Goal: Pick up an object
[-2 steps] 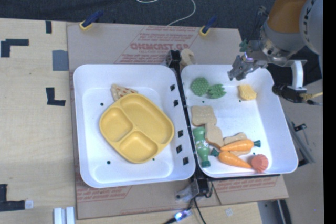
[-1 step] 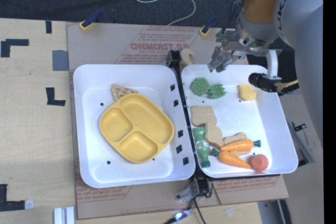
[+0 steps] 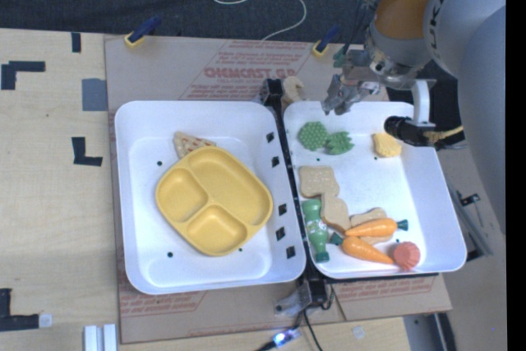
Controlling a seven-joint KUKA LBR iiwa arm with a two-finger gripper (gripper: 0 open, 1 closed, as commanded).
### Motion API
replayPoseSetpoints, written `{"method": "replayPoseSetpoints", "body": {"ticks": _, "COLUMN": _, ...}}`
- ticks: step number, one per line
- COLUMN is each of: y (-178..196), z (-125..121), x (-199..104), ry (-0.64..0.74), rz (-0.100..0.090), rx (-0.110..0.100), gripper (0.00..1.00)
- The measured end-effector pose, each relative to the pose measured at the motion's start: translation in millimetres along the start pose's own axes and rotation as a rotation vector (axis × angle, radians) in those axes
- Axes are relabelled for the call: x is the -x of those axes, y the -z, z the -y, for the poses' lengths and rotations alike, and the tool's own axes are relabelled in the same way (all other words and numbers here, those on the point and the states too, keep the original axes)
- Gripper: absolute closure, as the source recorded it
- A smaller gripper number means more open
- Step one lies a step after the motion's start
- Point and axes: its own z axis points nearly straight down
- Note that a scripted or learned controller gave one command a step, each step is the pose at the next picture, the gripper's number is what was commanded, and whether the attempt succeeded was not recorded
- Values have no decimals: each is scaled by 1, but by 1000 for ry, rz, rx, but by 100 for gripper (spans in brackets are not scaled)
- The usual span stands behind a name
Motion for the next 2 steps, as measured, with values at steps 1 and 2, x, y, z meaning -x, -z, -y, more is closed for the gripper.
{"method": "replayPoseSetpoints", "body": {"ticks": 1, "y": -16, "z": -5, "x": 8, "ry": -1, "rz": 1, "rx": -1, "gripper": 100}}
{"method": "replayPoseSetpoints", "body": {"ticks": 2, "y": 6, "z": -6, "x": 9, "ry": 0, "rz": 0, "rx": 3, "gripper": 100}}
